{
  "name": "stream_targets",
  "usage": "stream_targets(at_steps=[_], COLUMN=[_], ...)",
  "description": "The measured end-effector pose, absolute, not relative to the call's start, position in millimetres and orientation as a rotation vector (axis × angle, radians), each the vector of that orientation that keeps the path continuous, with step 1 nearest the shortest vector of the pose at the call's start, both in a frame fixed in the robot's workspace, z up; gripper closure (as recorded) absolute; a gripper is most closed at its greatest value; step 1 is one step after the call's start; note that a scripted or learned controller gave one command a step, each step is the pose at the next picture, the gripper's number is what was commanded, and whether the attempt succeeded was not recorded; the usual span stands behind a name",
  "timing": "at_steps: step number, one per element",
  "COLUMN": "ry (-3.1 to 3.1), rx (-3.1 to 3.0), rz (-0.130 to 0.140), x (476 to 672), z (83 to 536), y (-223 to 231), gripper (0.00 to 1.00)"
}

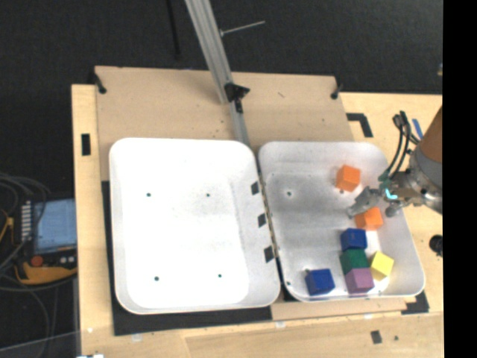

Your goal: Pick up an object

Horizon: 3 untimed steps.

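Several small blocks lie in the right white bin. One orange block sits alone toward the back. A second orange block lies right under my gripper, which reaches in from the right. The two grey fingers stand apart, one on each side just above this block, and they are open. I cannot tell whether they touch it. In front of it lie a blue block, a green block, a yellow block and a purple block. Another blue block sits near the front wall.
The left white bin stands beside the right one, joined by small clips at the shared edge. A slanted metal pole rises behind the bins. The arm's wrist and cables hang over the right bin's right rim.
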<state>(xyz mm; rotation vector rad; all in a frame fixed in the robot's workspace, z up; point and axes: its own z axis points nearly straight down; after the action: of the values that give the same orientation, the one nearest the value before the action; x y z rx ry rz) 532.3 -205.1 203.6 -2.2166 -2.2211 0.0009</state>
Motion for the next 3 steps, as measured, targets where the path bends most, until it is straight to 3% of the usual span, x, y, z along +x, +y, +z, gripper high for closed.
stream_targets(at_steps=[1, 2, 3], ry=[-2.224, -2.218, -2.242], rx=[-2.22, -2.222, -2.239], rz=[-0.003, 0.006, -0.014], x=[533.4, 531.7, 539.0], z=[206, 143, 129], y=[-205, -209, -213], gripper=[0.0, 0.0, 0.0])
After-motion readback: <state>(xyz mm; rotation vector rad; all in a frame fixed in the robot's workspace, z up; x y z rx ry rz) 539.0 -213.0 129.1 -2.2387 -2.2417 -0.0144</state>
